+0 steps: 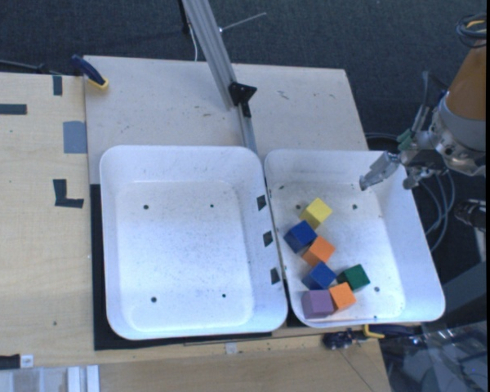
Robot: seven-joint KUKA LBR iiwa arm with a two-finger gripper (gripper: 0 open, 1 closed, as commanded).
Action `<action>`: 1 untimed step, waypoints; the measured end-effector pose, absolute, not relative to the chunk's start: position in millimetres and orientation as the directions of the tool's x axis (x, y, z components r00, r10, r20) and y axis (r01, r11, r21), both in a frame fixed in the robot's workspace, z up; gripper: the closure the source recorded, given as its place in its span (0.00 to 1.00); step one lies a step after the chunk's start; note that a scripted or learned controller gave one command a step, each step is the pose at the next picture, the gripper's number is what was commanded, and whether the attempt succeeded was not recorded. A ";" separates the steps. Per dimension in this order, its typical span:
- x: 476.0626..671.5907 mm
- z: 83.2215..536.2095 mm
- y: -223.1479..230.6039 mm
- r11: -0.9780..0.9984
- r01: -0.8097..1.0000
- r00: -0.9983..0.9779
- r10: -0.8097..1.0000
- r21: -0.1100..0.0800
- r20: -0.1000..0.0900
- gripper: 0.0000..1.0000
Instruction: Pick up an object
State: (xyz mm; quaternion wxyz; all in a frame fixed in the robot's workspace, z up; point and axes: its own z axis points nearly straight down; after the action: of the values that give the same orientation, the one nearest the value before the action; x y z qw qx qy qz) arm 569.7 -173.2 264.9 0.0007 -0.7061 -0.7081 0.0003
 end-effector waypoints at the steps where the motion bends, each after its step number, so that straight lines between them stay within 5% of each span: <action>1: 569.7 265.0 -173.3 0.003 1.000 -0.003 1.000 -0.001 0.001 0.00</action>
State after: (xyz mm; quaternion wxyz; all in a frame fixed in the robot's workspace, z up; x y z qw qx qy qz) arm 569.7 -173.3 265.0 0.0006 -0.7061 -0.7081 0.0003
